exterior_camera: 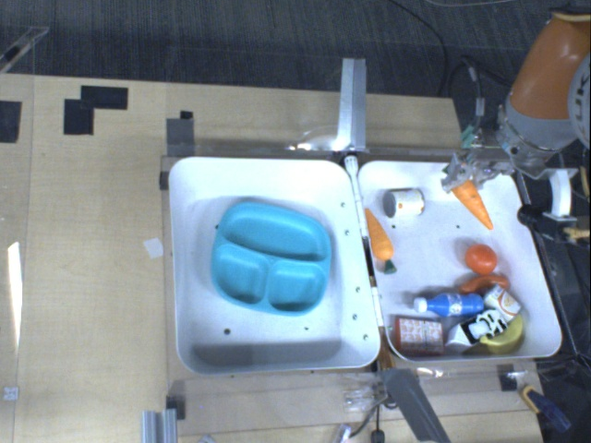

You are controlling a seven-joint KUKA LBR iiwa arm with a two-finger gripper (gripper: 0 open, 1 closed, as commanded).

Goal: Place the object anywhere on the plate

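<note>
A blue plate (271, 255) with three compartments lies in the left bin (189, 247). My gripper (462, 179) is over the far part of the right bin (545, 284). It is shut on the thick end of an orange carrot (477, 207). The carrot's tip points toward the near right. The arm's orange band (547, 58) rises at the upper right.
In the right bin a second carrot (378, 238) lies along the left wall, with a white cylinder (404, 202) beyond it. An orange-red ball (480, 257), a blue bottle (452, 304), a brown packet (419, 335) and a yellow item (503, 335) crowd the near right.
</note>
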